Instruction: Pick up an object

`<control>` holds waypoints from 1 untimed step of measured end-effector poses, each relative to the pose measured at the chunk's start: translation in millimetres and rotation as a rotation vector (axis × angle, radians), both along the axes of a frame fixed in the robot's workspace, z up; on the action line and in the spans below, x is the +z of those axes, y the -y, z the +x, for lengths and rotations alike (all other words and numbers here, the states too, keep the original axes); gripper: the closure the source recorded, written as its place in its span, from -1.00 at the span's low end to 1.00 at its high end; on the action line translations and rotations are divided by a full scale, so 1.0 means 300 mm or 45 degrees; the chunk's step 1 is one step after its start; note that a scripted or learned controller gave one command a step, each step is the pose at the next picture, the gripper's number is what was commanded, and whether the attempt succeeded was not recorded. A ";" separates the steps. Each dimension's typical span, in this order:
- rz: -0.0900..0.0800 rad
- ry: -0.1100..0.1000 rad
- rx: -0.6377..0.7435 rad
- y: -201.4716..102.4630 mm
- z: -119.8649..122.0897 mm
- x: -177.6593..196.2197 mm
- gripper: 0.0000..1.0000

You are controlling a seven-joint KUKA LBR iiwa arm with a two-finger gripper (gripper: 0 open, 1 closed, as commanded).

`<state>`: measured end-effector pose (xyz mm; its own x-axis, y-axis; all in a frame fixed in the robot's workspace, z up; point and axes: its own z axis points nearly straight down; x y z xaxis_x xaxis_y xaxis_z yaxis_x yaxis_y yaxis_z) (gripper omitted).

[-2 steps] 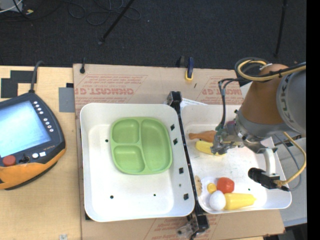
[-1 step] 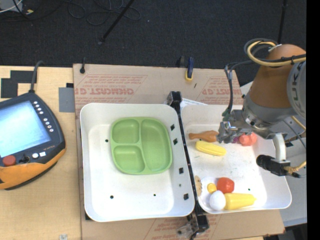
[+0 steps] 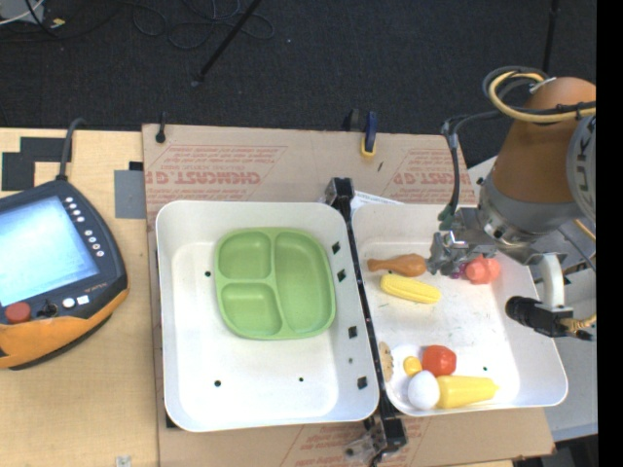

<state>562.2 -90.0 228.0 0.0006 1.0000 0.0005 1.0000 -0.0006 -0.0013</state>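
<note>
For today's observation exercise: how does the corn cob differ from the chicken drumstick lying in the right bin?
The corn cob is bright yellow; the chicken drumstick is orange-brown. The corn cob is an even, stubby cylinder, while the drumstick swells at one end and narrows to a thin bone end. The corn lies nearer the camera than the drumstick. Both are toy foods lying flat, close together, beside the gripper.

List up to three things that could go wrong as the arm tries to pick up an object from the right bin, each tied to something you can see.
1. The gripper sits between the pink toy and the drumstick; it may nudge one while closing on the other.
2. The corn cob lies just below the drumstick, so a grasp could catch both.
3. The rounded egg and tomato might slip.
</note>
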 end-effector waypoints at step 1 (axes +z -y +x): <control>0.002 -0.001 0.005 -0.154 0.095 -0.032 1.00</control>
<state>590.8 -43.6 218.4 -0.0036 1.0000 0.0017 1.0000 0.0036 -0.0019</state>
